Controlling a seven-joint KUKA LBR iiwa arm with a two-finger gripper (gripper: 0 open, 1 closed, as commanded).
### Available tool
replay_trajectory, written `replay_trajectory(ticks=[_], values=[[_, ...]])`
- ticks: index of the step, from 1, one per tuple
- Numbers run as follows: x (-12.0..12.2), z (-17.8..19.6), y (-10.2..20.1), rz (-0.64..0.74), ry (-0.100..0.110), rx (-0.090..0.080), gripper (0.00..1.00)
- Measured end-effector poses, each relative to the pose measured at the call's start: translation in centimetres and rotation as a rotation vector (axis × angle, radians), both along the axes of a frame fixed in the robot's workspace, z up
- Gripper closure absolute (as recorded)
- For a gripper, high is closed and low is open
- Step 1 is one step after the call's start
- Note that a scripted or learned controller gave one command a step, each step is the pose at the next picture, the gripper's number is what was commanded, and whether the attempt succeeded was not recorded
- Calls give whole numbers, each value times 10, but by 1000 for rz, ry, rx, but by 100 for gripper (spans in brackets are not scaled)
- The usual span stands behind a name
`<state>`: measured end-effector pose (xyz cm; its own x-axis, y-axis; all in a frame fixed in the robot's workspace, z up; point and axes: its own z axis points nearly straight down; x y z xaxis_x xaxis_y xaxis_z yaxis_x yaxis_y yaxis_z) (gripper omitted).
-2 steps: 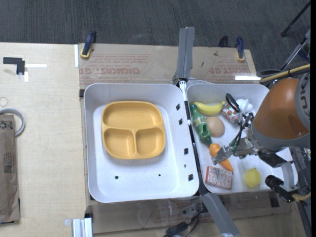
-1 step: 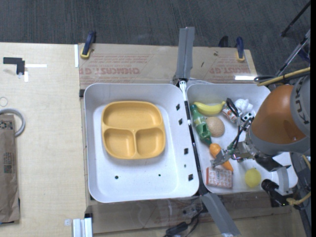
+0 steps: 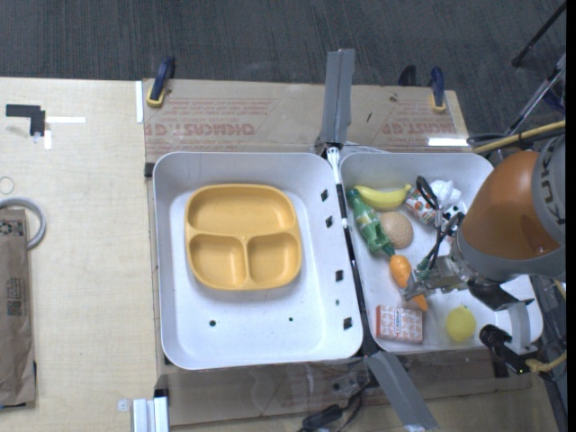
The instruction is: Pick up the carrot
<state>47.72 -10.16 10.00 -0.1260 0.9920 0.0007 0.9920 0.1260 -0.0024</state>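
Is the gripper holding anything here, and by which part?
Cannot be told. The gripper sits right beside the carrot, at its lower end, but no grip is visible.

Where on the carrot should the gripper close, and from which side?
Probably across the carrot at its thick upper-middle, coming straight down from above. It lies flat on the right bin floor, long axis running up-down in the view, so fingers should straddle its width. The gripper sits at its lower end, and a green bottle crowds its upper left.

The cardboard sheet (image 3: 270,120) carries red upside-down lettering, too blurred to read.
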Motion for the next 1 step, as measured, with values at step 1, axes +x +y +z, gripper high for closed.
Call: replay_trajectory(ticks=[1], values=[[62,106,48,-131,0,-2,100]])
